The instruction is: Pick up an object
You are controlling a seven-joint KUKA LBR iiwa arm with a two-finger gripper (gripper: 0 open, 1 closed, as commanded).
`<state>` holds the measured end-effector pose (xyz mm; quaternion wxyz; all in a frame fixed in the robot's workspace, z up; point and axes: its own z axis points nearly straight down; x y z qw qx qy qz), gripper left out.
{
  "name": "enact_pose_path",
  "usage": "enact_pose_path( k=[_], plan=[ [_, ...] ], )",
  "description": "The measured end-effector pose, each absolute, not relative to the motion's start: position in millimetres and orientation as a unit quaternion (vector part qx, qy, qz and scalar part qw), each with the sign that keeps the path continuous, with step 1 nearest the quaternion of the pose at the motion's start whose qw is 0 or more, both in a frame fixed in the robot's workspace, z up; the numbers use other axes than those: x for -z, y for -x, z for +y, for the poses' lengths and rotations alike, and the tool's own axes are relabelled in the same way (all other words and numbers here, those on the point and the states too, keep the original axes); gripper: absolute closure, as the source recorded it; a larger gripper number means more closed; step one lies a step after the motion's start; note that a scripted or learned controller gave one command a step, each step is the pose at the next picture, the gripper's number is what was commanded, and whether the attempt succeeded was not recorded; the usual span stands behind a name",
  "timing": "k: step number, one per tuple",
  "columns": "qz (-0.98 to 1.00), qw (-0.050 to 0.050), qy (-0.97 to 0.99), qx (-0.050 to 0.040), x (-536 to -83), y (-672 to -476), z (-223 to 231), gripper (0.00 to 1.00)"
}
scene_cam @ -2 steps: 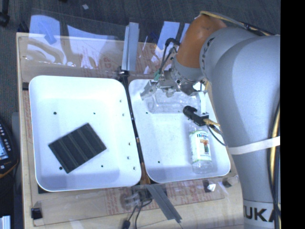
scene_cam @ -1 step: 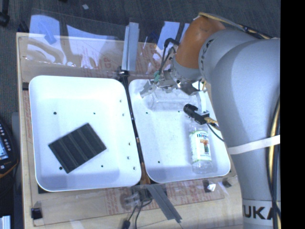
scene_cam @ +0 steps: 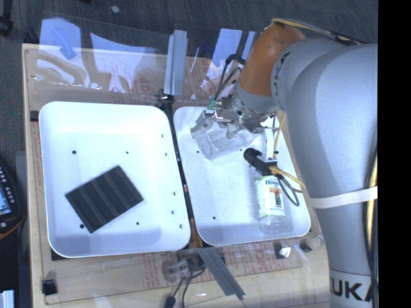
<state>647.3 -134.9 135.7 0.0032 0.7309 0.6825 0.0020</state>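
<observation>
Nearest you, a clear plastic bottle (scene_cam: pixel 271 202) lies in the right white bin (scene_cam: pixel 221 217). Your pincer (scene_cam: pixel 218 126) sits at that bin's far end (open or closed, you cannot tell).

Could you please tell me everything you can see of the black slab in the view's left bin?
The black slab is a flat, dark rectangle with parallel grooves across its face, matte and plastic-looking. It lies flat on the floor of the white bin on the view's left, turned askew to its walls. It touches only the bin floor.
</observation>
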Motion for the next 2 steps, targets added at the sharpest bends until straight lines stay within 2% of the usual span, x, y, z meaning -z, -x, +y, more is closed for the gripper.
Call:
enact_pose_path(
  k=[1,2],
  plan=[
    [0.631,0.014,-0.775,-0.0125,-119,-651.4,-141,0.00],
    [0.672,0.004,-0.740,-0.0066,-132,-663.3,-186,0.00]
  ],
)
